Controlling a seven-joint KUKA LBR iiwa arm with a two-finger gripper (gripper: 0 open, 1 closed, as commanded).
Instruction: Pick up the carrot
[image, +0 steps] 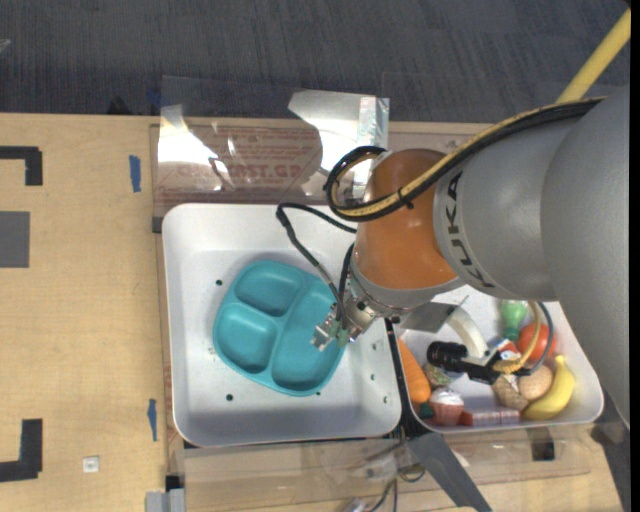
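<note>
Carrot (413, 373) pickup looks undone: it lies at the left edge of the right bin (590, 405), among other toy food. The gripper (335, 333) hovers over the teal tray (272, 328) in the left bin (190, 300), nothing visibly pinched.

- Grey arm (540, 200) reaches in from the right, bent downward
- Orange band (400, 225) faces the camera above the wrist
- Gripper (335, 335) points down-left, low
</note>
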